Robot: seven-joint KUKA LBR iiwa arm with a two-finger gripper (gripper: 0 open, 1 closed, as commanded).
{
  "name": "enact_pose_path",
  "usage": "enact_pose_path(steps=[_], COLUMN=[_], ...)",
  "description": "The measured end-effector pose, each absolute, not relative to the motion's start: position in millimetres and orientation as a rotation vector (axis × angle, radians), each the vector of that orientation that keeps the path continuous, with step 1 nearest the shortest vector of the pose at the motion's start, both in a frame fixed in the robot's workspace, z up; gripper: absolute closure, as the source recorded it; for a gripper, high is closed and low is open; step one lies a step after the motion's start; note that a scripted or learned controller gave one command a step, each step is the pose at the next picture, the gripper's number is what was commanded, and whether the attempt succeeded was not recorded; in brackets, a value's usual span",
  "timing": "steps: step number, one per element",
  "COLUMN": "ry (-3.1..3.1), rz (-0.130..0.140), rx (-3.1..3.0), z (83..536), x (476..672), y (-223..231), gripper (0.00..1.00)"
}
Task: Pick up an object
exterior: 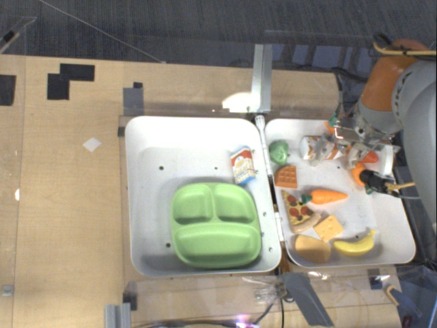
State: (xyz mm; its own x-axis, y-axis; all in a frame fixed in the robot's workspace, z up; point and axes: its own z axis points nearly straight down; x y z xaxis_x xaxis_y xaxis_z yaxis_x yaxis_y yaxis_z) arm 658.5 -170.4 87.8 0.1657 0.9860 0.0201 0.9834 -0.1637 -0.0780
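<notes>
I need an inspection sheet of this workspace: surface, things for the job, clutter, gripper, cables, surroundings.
Surface: wooden bench bearing left bin and right bin.
Job's things: in the right bin, carrot, banana, waffle, green ball, cheese wedge, pizza slice.
Clutter: green divided tray and small carton in the left bin.
Gripper: gripper over the right bin's far right part; finger state unclear.
Cables: black cable at the near edge.
Surroundings: dark carpet beyond the bench.

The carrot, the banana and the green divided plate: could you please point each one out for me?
carrot point(329, 197), camera view, middle of its orange body.
banana point(355, 245), camera view, middle of its yellow curve.
green divided plate point(216, 242), camera view, floor of its large front compartment.
</notes>
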Motion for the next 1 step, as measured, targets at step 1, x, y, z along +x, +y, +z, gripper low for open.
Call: enact_pose_path(steps=[1], ry=[-2.017], rz=[-0.006], rx=[-2.416], z=[158.0], x=[616.0], y=[-200.7], gripper=[0.00])
